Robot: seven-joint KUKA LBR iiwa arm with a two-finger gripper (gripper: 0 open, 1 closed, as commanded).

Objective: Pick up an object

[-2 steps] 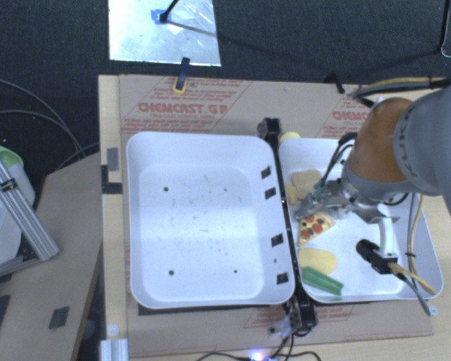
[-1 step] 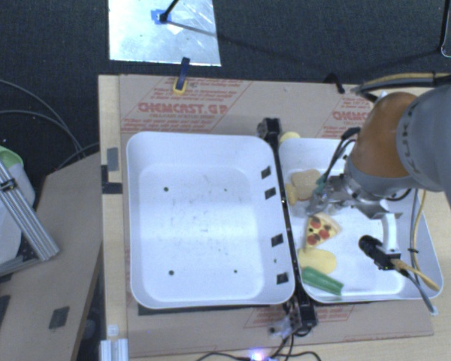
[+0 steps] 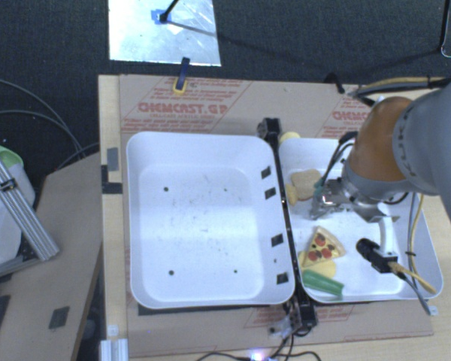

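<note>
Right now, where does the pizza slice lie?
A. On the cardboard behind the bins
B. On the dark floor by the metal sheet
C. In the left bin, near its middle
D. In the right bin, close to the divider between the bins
D. The pizza slice lies in the right bin, close to the divider, with a green piece just in front of it and a tan piece behind.

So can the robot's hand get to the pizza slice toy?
Probably yes. The pizza slice lies flat in the right bin with nothing on top of it, and the hand sits just above it in the same bin. The green piece beside it looks apart.
</note>
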